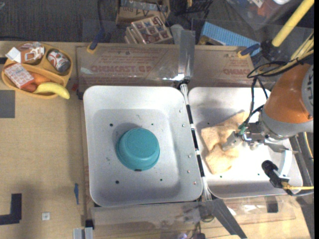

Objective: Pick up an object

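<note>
A teal bowl (138,149) lies upside down in the middle of the left bin (99,103). In the right bin (209,101) lies a crumpled tan cloth or sponge-like piece (219,144), against the bin's left wall. My gripper (232,142) reaches in from the right and is down at the cloth's right side, touching or just over it. The grey arm with its orange band (289,103) hangs over the right bin's right half and hides that part.
A yellow tray (10,78) with a banana and toy food stands at the bench's far left. Cardboard walls run behind both bins. Cables and a black fitting (271,171) hang by the right bin's front right corner.
</note>
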`<state>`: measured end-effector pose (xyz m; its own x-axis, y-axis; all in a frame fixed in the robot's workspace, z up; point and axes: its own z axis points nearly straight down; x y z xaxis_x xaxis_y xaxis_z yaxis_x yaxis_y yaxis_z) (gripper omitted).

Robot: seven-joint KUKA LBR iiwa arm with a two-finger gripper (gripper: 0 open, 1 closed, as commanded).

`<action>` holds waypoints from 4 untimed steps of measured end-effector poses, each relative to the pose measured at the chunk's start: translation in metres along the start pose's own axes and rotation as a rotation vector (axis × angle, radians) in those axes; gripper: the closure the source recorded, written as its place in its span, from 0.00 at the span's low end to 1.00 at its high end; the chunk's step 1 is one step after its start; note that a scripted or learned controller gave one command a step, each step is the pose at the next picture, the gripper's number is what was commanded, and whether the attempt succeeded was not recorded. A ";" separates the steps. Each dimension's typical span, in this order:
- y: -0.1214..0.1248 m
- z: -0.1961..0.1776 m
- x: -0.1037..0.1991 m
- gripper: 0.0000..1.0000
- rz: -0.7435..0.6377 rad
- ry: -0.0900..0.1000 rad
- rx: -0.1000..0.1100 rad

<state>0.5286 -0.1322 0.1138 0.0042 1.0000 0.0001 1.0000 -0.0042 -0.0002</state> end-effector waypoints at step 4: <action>0.020 0.021 0.033 0.00 0.001 -0.007 -0.021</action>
<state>0.5487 -0.0992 0.0928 0.0049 1.0000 -0.0065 0.9998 -0.0048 0.0204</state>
